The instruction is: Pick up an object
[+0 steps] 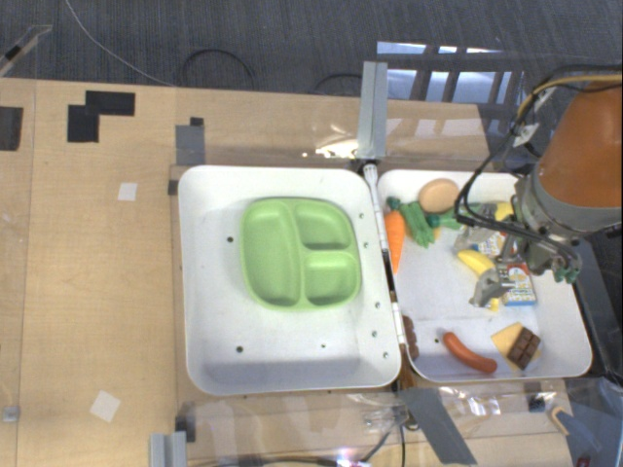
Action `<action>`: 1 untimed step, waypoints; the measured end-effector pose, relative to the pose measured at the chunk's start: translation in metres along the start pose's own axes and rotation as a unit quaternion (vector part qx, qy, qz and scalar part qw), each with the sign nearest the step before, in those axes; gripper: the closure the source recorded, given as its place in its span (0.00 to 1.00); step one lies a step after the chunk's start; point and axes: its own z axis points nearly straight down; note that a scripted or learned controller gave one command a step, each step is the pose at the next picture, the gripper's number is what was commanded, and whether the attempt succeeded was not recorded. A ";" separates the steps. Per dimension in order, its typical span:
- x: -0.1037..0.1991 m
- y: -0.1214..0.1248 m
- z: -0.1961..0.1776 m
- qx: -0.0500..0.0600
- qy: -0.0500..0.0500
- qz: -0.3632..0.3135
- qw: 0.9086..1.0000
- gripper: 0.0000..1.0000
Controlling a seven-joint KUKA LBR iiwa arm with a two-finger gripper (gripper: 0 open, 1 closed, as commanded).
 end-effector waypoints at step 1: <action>-0.020 0.002 0.137 0.000 -0.003 0.028 1.000 0.00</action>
